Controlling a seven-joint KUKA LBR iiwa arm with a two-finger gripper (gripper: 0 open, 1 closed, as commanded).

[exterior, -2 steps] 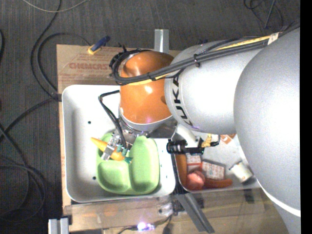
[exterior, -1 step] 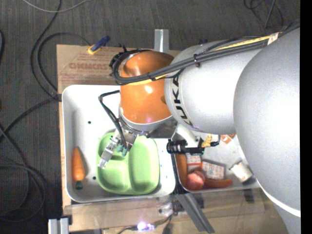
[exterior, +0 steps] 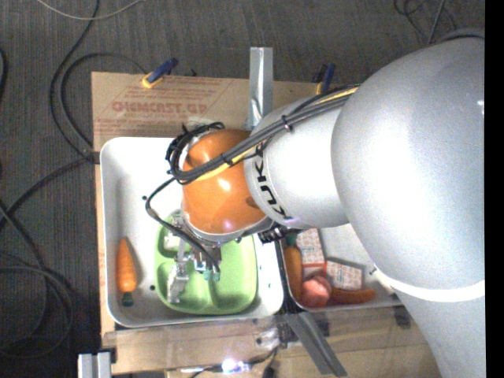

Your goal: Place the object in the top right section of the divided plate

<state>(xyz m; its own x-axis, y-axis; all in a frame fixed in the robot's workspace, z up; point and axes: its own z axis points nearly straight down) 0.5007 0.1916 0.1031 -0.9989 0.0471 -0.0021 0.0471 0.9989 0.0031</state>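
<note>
A light green divided plate (exterior: 236, 283) lies in the front part of the left white bin (exterior: 115, 203). My gripper (exterior: 191, 272) hangs over the plate's left half, below the orange wrist band, which hides the plate's far sections. An orange carrot (exterior: 126, 264) lies in the same bin, to the left of the plate and apart from the gripper. Nothing can be made out inside the gripper from this angle.
The right bin (exterior: 346, 309) is mostly covered by the arm; it holds a second carrot (exterior: 294, 268), a pink round item (exterior: 316, 290), small printed boxes (exterior: 312, 246) and an orange piece (exterior: 352, 295). A cardboard sheet (exterior: 165, 105) lies behind the bins.
</note>
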